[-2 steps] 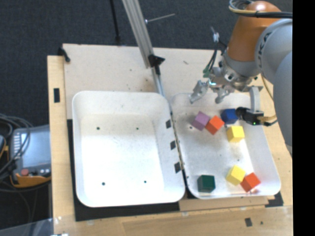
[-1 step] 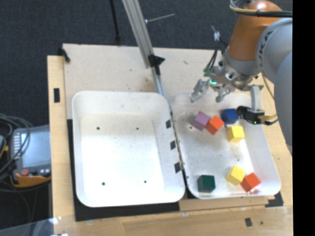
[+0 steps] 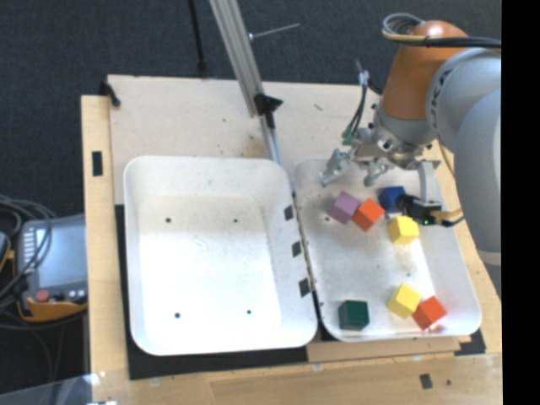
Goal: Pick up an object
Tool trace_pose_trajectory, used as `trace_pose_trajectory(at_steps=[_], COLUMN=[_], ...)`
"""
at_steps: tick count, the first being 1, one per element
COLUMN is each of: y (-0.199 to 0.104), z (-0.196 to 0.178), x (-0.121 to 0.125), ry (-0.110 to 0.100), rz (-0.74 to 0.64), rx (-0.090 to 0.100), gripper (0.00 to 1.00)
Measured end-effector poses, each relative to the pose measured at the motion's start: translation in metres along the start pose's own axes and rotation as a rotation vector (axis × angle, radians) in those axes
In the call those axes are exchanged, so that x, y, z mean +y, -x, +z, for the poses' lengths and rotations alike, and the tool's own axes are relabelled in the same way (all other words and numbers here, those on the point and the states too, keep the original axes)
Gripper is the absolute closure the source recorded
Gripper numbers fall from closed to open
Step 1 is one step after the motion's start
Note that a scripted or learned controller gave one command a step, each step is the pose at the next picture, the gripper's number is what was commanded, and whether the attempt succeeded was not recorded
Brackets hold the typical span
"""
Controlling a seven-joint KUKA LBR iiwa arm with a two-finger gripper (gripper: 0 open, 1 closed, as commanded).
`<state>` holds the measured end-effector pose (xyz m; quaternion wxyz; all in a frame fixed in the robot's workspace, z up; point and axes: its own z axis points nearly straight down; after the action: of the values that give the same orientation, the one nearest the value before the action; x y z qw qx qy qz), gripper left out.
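Observation:
The right bin [image 3: 447, 268] holds several small blocks. A purple block [image 3: 344, 206] touches an orange block [image 3: 367, 214] near the bin's upper middle. A blue block [image 3: 391, 197] and a yellow block [image 3: 403, 229] lie just right of them. At the bottom sit a dark green block [image 3: 353, 314], another yellow block [image 3: 405, 299] and a red block [image 3: 429, 311]. My gripper [image 3: 354, 170] hangs over the bin's upper left part, just above the purple and orange blocks, its fingers spread open with nothing between them.
The left bin [image 3: 211, 251] lies beside the right one. A slanted metal rail [image 3: 240, 53] stands behind the bins, ending near their shared edge. A grey control box [image 3: 51, 260] with cables sits off the bench at left.

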<state>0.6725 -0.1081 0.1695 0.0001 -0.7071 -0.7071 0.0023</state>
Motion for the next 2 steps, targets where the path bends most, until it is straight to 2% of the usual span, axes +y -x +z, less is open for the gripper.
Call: trace_pose_trajectory(at_steps=[2], y=[0.006], z=[0.073], x=[-0.002], ry=[0.002], rz=[0.004], rx=[0.000], gripper=[0.00])
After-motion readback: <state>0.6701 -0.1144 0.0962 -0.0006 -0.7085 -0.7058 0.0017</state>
